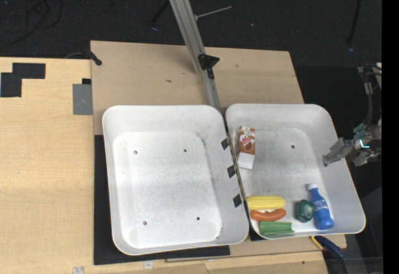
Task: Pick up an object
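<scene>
The right white bin (pixel 283 118) holds several items. A brown and red carton (pixel 245 142) lies near its left wall. Along the front wall lie a yellow toy corn (pixel 266 203), an orange-red sausage (pixel 268 213) and a green piece (pixel 275 227). A dark green round thing (pixel 303 210) sits beside a blue bottle (pixel 320 208) in the front right corner. My gripper (pixel 337 152) hangs at the bin's right rim, above and behind the bottle, touching none of the items.
The left white bin (pixel 163 118) stands beside the right one, with black clips (pixel 230 170) along the shared wall. A slanted metal rail (pixel 189 28) rises behind the bins. A wooden bench top (pixel 43 142) spreads to the left.
</scene>
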